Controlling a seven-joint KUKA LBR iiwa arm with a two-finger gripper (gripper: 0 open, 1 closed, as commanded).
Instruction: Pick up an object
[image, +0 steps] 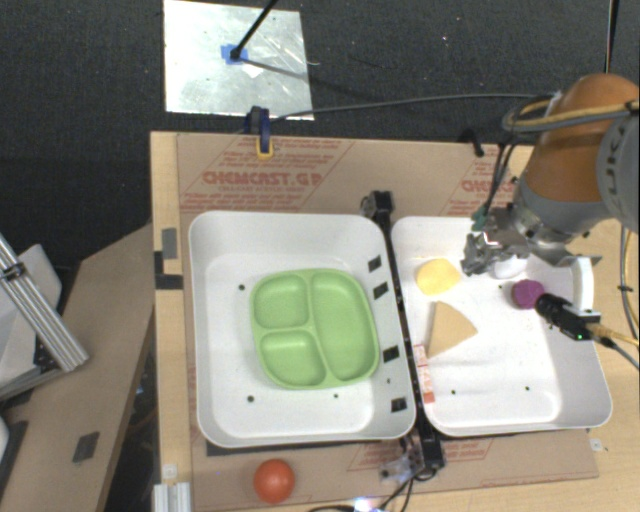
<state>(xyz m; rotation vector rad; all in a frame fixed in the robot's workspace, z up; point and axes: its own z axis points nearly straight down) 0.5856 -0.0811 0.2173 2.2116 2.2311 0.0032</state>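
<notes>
Hovering low in the right bin (590, 400), the gripper (482, 256) is seen beside a yellow round object (436, 276); jaw state cannot be told.

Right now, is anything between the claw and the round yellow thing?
Nothing visible. The claw sits just right of the round yellow object in the right white bin; the tan wedge lies below.

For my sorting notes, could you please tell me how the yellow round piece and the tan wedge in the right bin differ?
The yellow round piece is brighter and rounded; the tan wedge-shaped piece is duller, with straight edges and a point. The yellow one lies nearer the tool. Both rest in the right white bin.
</notes>
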